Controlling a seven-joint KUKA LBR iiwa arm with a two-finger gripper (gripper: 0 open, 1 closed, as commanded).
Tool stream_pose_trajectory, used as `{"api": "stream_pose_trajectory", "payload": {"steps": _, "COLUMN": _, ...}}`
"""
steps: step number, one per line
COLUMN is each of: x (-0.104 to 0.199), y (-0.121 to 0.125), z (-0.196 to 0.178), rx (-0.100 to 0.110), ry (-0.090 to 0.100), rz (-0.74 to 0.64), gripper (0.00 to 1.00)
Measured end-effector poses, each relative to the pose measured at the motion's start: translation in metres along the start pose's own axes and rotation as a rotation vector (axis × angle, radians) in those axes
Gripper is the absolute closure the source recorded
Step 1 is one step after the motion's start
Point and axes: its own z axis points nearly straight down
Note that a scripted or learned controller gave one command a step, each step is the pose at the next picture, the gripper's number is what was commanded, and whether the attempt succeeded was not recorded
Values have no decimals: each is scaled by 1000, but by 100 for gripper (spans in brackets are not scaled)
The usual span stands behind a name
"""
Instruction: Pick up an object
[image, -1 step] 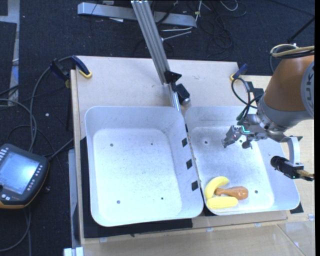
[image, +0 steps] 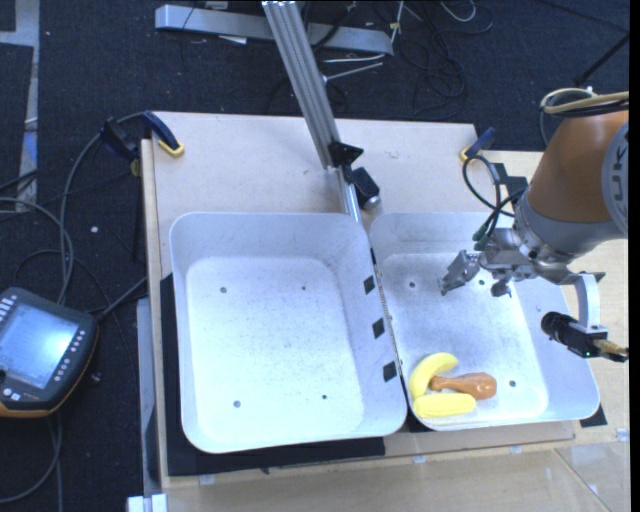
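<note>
In the right bin (image: 478, 335), three small things lie close together near the front wall: a curved yellow banana (image: 432, 369), a second yellow piece (image: 443, 405) in front of it, and a brown drumstick-shaped toy (image: 468, 385) touching both. My gripper (image: 477, 281) hangs over the back part of that bin, well behind the pile and a little to its right. Its fingers are spread open and there is nothing between them. The grey arm with its orange band (image: 580, 170) comes in from the right.
The left bin (image: 270, 340) stands beside the right one, and their rims meet along a line of black clips (image: 380, 325). A slanted metal pole (image: 312, 95) rises from behind the bins. A teach pendant (image: 40, 350) and cables lie on the floor at left.
</note>
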Motion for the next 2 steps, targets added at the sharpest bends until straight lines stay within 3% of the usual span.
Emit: {"api": "stream_pose_trajectory", "payload": {"steps": 2, "x": -10, "y": -4, "z": 99, "rx": 5, "ry": 0, "rz": 1, "gripper": 0}}
